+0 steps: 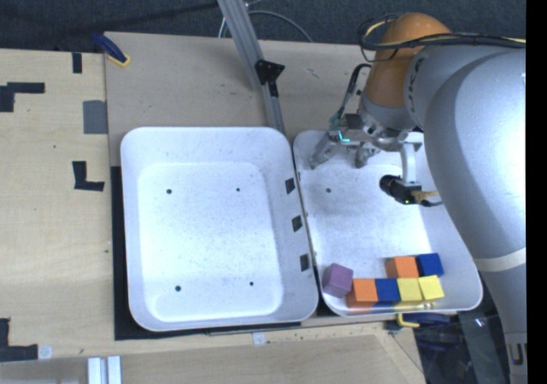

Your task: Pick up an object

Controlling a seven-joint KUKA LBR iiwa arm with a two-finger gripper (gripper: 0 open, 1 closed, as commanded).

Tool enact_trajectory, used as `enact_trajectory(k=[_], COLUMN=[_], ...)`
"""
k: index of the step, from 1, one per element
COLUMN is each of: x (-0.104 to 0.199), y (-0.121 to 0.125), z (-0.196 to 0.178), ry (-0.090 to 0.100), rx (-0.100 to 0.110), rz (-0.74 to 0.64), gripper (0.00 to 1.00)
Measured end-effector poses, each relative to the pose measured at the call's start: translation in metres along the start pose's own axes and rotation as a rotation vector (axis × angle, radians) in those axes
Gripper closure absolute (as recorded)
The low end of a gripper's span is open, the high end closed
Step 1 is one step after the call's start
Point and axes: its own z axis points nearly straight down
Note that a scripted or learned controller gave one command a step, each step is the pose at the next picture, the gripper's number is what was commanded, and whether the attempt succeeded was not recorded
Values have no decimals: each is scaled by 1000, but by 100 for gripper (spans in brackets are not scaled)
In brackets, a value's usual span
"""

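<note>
Several small cubes lie along the near edge of the right bin point(367, 220): a purple cube point(338, 278), an orange cube point(365, 290), a blue cube point(387, 290) and a yellow cube point(410, 290), with more orange, blue and yellow ones just behind them. My gripper point(342, 155) hangs over the far left corner of that bin, well away from the cubes. Its two fingers are spread apart, open, with nothing between them.
The left bin point(205, 228) sits beside the right one, their rims meeting in the middle. A slanted metal pole point(244, 23) rises behind the bins. The grey arm point(479, 143) covers the right bin's right side. A black cylindrical part point(395, 187) juts from the wrist over the bin.
</note>
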Motion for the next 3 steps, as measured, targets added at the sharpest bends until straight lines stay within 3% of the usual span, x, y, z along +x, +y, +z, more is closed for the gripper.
enact_trajectory(k=[1, 2, 3], x=[11, 47, 84], y=[-36, -59, -48], z=[-8, -107, -102], ry=[8, 10, 10], rx=[-18, -27, -20], rz=[-3, -8, -9], gripper=[0, 0, 0])
